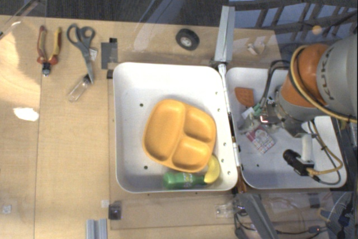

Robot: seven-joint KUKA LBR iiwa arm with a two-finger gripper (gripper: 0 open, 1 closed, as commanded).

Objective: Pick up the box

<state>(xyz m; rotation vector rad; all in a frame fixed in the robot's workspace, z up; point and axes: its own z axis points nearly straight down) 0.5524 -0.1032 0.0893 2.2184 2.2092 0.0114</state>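
Note:
In the right bin (330,179) lies a small flat box (262,140) with a pink and white print, close to the bin's left wall. The grey arm with its orange band (305,78) reaches in from the right. Its gripper (254,115) hangs low over the bin's left part, just above and to the upper left of the box. The wrist covers part of what lies under it. I see nothing clearly held by it.
An orange-brown piece (244,95) lies at the right bin's far left corner. The left bin (128,120) holds a yellow divided tray (180,134), a green bottle (182,179) and a yellow piece (212,170). Scissors (84,45), pliers (47,47) and a tape roll (187,38) lie on the bench.

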